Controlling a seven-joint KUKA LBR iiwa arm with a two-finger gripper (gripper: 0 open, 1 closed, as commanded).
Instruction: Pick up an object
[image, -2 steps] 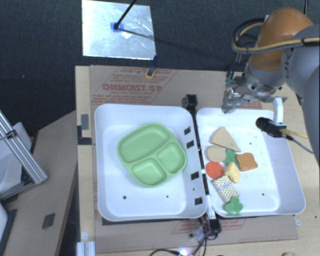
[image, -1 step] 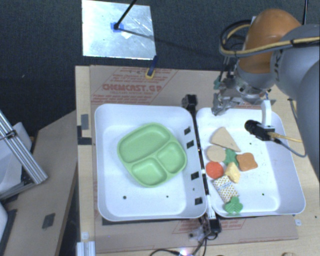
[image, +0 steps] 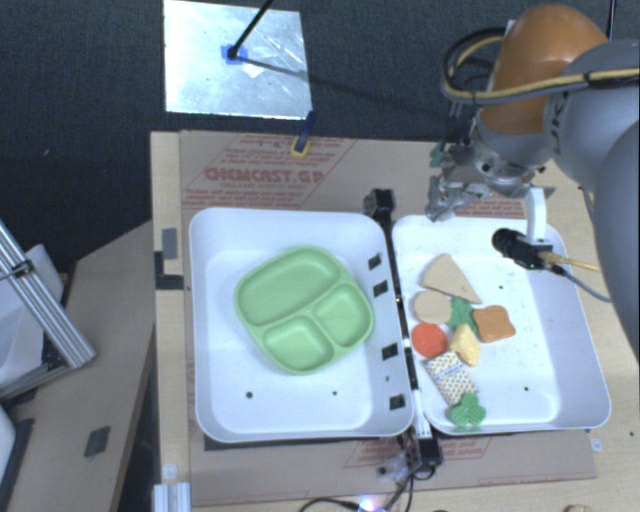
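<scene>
My gripper (image: 446, 204) hangs over the far left corner of the right bin (image: 560, 330), with nothing seen between its fingers. Below it in that bin lie several small toy foods: a tan wedge (image: 449, 275), a pale round piece (image: 431, 305), an orange toast-like piece (image: 493, 323), a red-orange ball (image: 430, 339), a yellow piece (image: 465, 346), a green piece (image: 460, 312), a patterned packet (image: 449, 375) and a green leafy piece (image: 467, 411). The gripper is above and apart from all of them.
The left bin (image: 215, 300) holds a green three-compartment plate (image: 303, 308). A black divider strip (image: 393, 300) runs between the bins. A shiny square sheet (image: 238, 58) lies beyond the bench at the back.
</scene>
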